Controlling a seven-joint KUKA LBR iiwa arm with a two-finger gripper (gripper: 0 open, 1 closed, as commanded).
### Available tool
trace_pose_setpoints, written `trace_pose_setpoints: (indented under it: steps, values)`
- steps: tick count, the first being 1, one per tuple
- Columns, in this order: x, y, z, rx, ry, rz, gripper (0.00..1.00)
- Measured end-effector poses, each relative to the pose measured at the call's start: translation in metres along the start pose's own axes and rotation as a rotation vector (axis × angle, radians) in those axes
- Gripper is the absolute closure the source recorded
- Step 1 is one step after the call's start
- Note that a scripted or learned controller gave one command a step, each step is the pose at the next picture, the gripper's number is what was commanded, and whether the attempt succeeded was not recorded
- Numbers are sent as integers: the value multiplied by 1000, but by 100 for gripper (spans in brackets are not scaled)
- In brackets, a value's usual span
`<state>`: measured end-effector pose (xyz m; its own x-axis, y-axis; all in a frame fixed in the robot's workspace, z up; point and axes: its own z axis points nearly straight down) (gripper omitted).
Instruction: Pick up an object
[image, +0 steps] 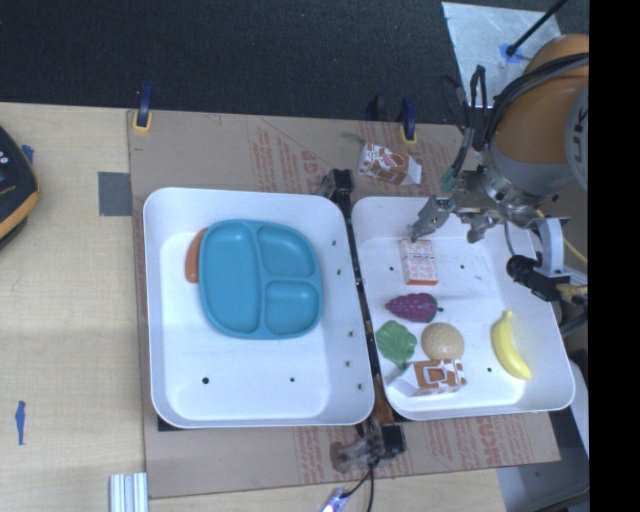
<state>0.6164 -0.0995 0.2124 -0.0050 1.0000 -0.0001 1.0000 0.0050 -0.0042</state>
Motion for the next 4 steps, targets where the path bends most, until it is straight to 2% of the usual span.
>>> trace_pose_setpoints:
  steps: [1,2,3,4]
  values:
    - [2,-28,122,1,-1,0,0]
    - [-11,-49,121,0,-1,0,0]
    - [-12,-49,111,2,-2,-4,100]
    - [-12,-49,111,2,-2,-4,0]
